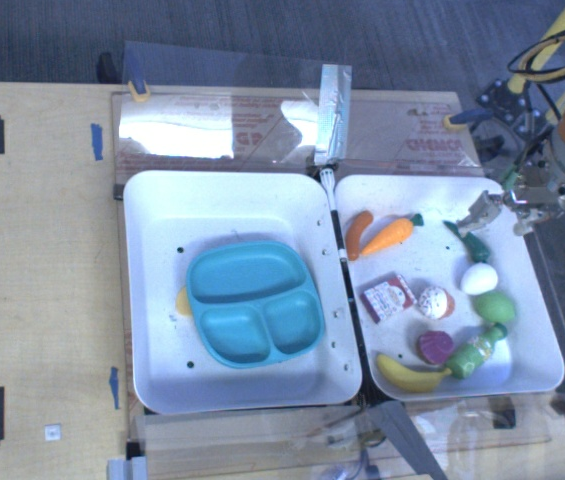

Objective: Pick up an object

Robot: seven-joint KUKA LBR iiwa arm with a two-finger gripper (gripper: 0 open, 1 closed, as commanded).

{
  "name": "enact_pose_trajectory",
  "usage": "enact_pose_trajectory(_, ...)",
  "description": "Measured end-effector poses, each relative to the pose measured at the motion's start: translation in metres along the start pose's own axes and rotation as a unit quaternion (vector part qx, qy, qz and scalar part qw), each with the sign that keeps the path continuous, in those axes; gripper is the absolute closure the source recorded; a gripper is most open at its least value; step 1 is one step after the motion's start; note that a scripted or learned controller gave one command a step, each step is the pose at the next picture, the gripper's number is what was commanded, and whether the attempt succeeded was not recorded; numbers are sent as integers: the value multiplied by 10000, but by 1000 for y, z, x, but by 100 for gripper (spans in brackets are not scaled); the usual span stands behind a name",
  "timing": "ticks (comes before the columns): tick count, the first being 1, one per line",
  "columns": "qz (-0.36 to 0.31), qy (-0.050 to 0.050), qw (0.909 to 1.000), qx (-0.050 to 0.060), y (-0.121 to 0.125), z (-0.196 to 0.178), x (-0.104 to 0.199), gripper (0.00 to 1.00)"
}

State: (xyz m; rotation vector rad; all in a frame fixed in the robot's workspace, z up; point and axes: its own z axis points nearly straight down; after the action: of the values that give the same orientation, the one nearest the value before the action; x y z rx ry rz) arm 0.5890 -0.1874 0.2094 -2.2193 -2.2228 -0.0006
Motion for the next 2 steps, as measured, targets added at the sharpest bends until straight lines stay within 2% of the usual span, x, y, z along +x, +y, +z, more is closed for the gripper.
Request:
enact_pose_trajectory(1,355,-7,9994,-17,23,119,30,0)
enact_pose_trajectory(2,101,-29,9998,157,71,125,63,0)
